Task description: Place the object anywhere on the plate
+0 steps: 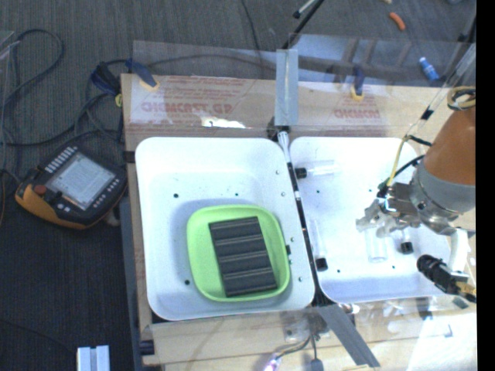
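A green square plate (198,234) lies in the left bin (162,176), toward its front. A dark grey ribbed block (244,256) rests flat on the plate and covers most of its middle. My gripper (377,234) hangs low over the right bin (340,280), near that bin's right side and well away from the plate. The grey arm with its orange band (456,149) comes in from the right edge. Nothing dark shows at the gripper; whether it holds something I cannot make out.
A small clear item (319,165) lies at the back of the right bin. Black clips (300,173) sit on the rim between the bins. A cardboard sheet (201,107) stands behind them. A teach pendant (73,185) and cables lie on the floor at left.
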`<state>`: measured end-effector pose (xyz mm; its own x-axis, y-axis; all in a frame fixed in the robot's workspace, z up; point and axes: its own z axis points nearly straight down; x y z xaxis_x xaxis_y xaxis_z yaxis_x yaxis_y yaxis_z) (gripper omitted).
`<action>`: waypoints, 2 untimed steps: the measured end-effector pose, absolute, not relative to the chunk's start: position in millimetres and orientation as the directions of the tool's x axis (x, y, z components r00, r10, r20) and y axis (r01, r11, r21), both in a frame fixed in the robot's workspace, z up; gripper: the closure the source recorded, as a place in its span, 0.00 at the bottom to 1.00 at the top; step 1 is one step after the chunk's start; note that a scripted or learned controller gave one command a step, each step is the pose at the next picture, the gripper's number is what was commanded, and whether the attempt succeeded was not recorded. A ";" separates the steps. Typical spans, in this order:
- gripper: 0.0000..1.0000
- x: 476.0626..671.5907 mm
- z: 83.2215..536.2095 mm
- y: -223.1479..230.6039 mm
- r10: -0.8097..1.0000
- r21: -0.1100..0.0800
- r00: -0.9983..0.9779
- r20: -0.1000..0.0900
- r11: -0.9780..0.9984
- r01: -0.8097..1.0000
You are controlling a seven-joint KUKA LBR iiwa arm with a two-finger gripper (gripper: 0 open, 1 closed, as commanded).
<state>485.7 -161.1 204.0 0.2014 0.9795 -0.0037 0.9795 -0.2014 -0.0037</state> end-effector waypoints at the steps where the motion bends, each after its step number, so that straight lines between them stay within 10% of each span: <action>1: 0.00 485.8 204.1 -161.1 0.980 -0.003 0.201 -0.004 -0.201 0.980; 2: 0.00 538.9 191.8 -213.5 0.996 -0.002 0.089 -0.004 -0.089 0.996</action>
